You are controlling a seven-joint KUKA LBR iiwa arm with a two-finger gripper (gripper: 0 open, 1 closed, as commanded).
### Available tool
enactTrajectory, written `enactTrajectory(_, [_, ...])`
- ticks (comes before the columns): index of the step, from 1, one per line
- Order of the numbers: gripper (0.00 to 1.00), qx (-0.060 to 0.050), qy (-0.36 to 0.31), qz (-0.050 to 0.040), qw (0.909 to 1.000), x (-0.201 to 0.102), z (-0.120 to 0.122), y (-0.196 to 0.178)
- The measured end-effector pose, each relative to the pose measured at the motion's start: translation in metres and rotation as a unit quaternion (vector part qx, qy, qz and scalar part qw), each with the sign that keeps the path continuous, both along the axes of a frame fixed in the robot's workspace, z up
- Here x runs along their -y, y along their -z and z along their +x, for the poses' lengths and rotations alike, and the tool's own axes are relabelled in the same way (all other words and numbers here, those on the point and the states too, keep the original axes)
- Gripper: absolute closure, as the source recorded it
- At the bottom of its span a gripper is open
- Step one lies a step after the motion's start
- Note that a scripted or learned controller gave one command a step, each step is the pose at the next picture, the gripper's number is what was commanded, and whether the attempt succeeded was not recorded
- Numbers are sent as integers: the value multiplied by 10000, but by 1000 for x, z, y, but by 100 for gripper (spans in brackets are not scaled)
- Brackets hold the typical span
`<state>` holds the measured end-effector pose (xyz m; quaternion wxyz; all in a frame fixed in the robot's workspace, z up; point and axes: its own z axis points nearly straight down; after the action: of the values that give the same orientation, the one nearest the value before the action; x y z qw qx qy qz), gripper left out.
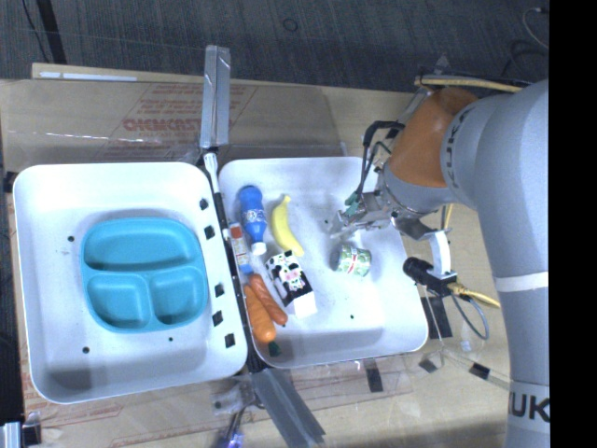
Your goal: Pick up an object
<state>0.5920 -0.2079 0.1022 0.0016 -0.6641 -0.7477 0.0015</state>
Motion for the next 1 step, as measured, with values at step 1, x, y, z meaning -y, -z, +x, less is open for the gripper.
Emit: enactTrajectory(1, [0, -1, -2, -2, 10000, 0, 0, 0])
